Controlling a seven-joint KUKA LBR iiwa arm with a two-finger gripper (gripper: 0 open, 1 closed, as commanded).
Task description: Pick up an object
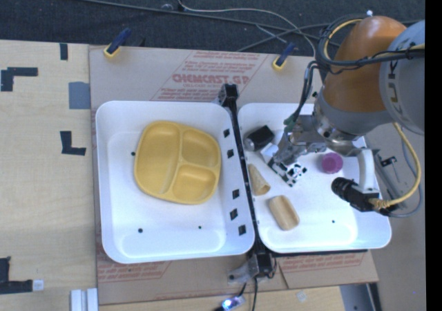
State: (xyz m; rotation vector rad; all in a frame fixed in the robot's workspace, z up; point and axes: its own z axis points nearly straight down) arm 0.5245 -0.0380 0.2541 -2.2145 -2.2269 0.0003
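Note:
My gripper [286,162] hangs low over the middle of the right bin [345,237], under the orange band of the arm. Just below its fingers lies a small black-and-white die-like piece [295,173]. A black block [259,137] sits to the gripper's left near the divider. A tan cone [258,180] lies beside the divider, and a tan bread-like roll [283,211] lies in front of it. A purple cup-shaped object [331,162] rests to the gripper's right. I see nothing clearly between the fingers.
The left bin [117,233] holds a yellow divided plate [177,162]. A black cylindrical fitting [352,194] with cables sticks out of the arm over the right bin's right side. Clamps and cables lie behind the bins.

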